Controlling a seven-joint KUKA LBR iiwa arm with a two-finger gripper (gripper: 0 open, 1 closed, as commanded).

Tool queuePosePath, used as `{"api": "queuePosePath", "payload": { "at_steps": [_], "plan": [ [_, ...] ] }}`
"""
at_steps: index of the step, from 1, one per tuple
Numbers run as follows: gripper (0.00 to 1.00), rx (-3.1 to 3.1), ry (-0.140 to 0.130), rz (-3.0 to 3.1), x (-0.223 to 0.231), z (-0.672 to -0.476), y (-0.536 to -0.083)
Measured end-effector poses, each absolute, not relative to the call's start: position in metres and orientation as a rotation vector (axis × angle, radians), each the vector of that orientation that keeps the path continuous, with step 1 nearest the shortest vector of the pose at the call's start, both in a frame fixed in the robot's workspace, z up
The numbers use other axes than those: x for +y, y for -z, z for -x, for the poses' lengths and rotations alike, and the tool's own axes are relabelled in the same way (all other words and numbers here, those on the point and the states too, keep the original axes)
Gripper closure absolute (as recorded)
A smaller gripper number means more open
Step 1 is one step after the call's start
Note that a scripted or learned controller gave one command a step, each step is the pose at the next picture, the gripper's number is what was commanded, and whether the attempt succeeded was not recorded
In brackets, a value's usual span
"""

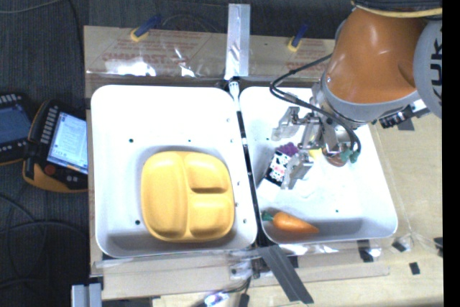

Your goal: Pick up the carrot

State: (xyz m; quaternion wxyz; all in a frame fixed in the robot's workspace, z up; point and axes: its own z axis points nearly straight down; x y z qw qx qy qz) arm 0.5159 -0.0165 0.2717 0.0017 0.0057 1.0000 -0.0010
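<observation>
1. So far, in the camera view, the pick looks not yet made: the carrot (pixel 290 223) lies on the floor of the right bin (pixel 374 183), with nothing gripping it
2. Its place is at about 7 o'clock in that bin, close to the near wall and near the divider that the two bins share
3. The claw (pixel 300 154) hangs over the middle of the right bin, toward 12 o'clock from the carrot and clearly apart from it; whether it is released or clenched I cannot tell, since the metal parts overlap at this slant
4. Just beside the claw, at its 8 o'clock, sits a small purple, black and white object (pixel 281 163), too small to identify; it lies between the claw and the carrot
5. What is left, as I judge it: bring the claw toward 6 o'clock, set it over the carrot, lower, close and lift, so nearly the whole task remains
6. As for looks, the carrot is orange, smooth and tapered, lying on its side roughly along the 3-to-9 line, with a bit of green at the 9 o'clock end and the narrow tip toward 3 o'clock
7. Over in the left bin (pixel 115 154) a yellow divided tray (pixel 188 194) rests at about 5 o'clock, well apart from the carrot
</observation>
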Motion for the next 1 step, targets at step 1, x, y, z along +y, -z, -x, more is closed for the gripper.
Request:
{"api": "queuePosePath", "payload": {
  "at_steps": [1],
  "plan": [
    [1.00,3.135,0.007,-0.018,-0.0162,-0.5170,-0.2810]
  ]
}}
